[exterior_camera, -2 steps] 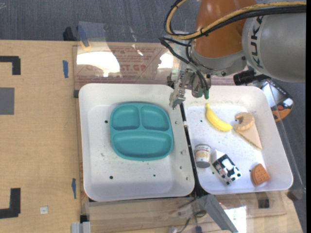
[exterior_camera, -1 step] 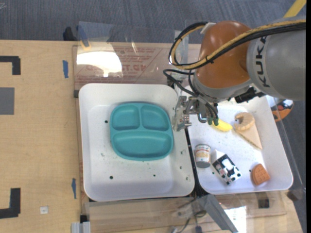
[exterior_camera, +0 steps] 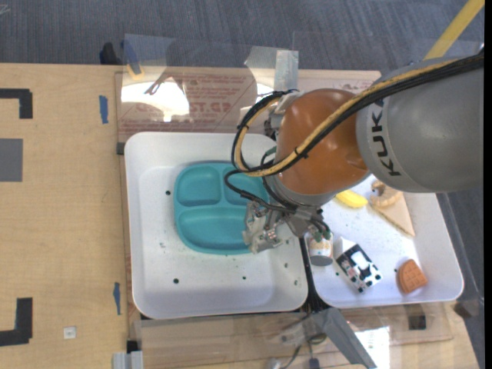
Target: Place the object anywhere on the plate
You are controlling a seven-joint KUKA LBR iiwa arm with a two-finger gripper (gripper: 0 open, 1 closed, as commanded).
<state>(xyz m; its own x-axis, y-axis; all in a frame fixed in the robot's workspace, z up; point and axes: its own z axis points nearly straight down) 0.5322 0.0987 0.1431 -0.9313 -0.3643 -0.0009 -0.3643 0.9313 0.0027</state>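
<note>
The arm [exterior_camera: 323, 141] reaches in from 3 o'clock, and its orange band hangs over the wall between the two bins. The gripper [exterior_camera: 264, 233] sits low over the left bin [exterior_camera: 154, 283], right on the 4 o'clock rim of the teal plate [exterior_camera: 204, 206]. Is it spread or closed? I cannot tell: from up here it is a tangle of metal, and I can't make out any object in it. The plate lies flat in the middle of its bin, compartments up, with most of it off toward 9 and 10 o'clock from the gripper. Everything loose is on the other side, in the right bin [exterior_camera: 440, 244]. A small pale pot [exterior_camera: 320, 247] stands just past the dividing wall, at about 4 o'clock from the gripper and nearest to it. Next comes a black-and-white block [exterior_camera: 359, 267], its long axis running from 10 to 4 o'clock. Further out there's an orange piece [exterior_camera: 411, 276], and up near the arm a yellow piece [exterior_camera: 352, 199] beside a tan wedge [exterior_camera: 396, 215]. So which way does this go? If the gripper carries something I can't see, the plate is already below and a release here would land near the rim, so a nudge toward 9 o'clock looks safer. If it carries nothing, my read is that the object lies toward 3 to 4 o'clock, across the wall, and the pick is not yet made. The brown surface [exterior_camera: 54, 229] runs off to 9 o'clock.
</note>
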